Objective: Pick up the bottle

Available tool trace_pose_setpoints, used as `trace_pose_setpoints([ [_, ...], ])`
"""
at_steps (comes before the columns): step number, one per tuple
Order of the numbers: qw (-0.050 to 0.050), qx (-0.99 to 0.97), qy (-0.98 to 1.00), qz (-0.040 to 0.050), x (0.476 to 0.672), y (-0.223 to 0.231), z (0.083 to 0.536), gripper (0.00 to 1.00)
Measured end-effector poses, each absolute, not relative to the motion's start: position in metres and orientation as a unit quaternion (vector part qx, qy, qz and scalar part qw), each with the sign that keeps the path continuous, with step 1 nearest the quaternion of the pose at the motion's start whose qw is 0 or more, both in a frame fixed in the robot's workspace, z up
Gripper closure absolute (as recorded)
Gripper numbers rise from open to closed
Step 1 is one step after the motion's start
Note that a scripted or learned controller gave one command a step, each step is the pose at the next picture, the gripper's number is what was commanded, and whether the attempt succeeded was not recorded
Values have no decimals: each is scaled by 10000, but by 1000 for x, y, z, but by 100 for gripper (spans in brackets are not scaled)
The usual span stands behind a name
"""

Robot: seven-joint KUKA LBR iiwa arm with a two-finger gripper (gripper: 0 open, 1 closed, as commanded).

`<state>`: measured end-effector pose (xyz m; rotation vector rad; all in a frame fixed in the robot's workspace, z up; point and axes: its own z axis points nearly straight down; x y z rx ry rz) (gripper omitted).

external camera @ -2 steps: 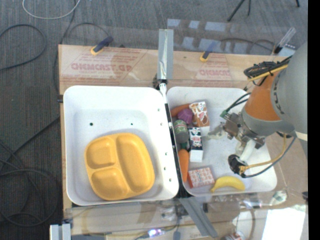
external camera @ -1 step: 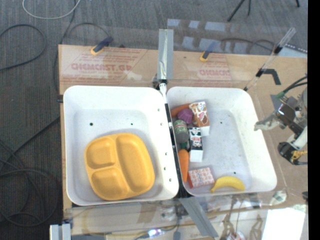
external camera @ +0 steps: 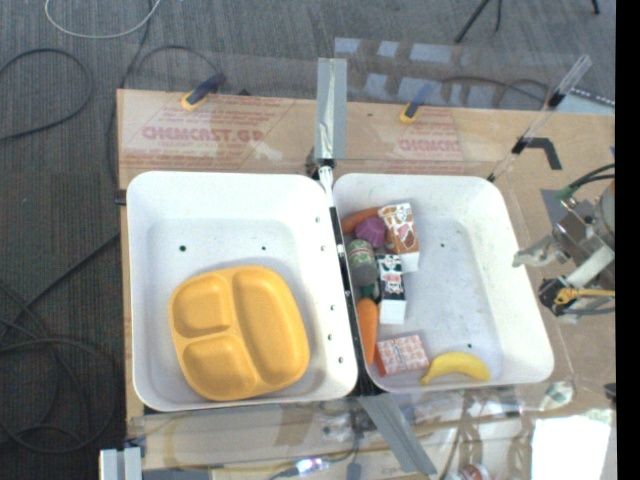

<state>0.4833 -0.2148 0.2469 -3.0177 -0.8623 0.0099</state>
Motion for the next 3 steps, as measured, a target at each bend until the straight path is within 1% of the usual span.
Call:
trace_pose_setpoints([
  [1, 9, -9911, -1331, 32, 483, -223, 224, 0],
  [2, -6, -9517, -3069, 22, 484, -224, 390, 0],
  [3, 3, -9764, -2159, 27, 483, -223, 273, 0],
])
